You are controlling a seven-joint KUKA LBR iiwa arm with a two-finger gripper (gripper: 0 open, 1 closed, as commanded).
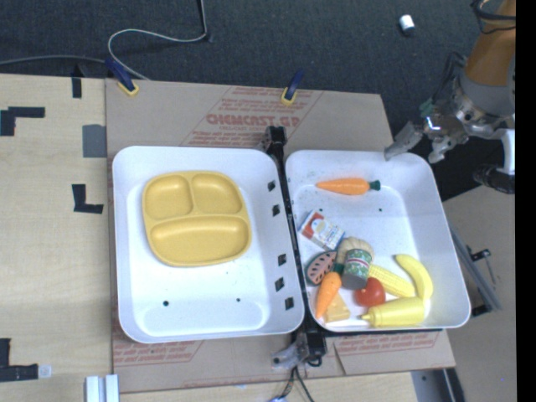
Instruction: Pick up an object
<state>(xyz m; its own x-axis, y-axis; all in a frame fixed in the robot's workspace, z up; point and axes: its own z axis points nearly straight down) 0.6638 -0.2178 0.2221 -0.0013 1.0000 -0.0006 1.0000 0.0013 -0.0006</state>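
Gripper (421, 141) hangs over the right bin's (435, 193) far corner, fingers spread, nothing between them. Carrot (342, 187) lies just below and left of it, alone on bare floor: probably light, hard, smooth plastic; best pinched across its thick middle. Further off sit the banana (418, 272), tomato (370, 292) and a crowded pile.

Even, bright overhead light washes the two shallow white plastic bins (201, 325) close to glare, with only faint shadows. The grey arm with its orange band (490, 53) looks slightly soft.
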